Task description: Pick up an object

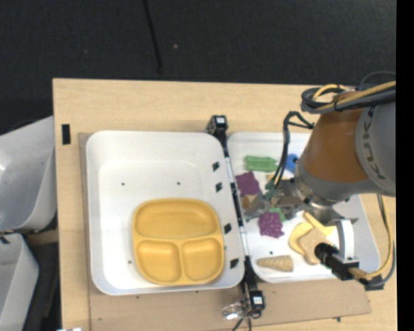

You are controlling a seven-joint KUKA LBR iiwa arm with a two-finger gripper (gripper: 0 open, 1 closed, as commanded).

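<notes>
A wooden bench (pixel 69 198) is sitting under two shallow white bins placed side by side. The left bin (pixel 103 185) is holding a yellow divided plate (pixel 178 241) with three sections, lying toward the bin's 5 o'clock corner. Moving right, the right bin (pixel 372 254) is holding a cluster of small toys: a purple piece (pixel 247 183) near its left wall, a second purple piece (pixel 270 224) at about 5 o'clock from the first, and a green piece (pixel 261 163) at 12 o'clock of both. A tan cone (pixel 276 262) is lying on its side along the bin's 6 o'clock edge, and a pale yellow piece (pixel 305 241) is resting just to the cone's 2 o'clock. A small blue item (pixel 292 162) is peeking out beside the arm. The grey and orange arm is reaching in from 3 o'clock, and its gripper (pixel 274 200) is hanging low between the two purple pieces (whether the jaws are apart or together cannot be told from this angle).
</notes>
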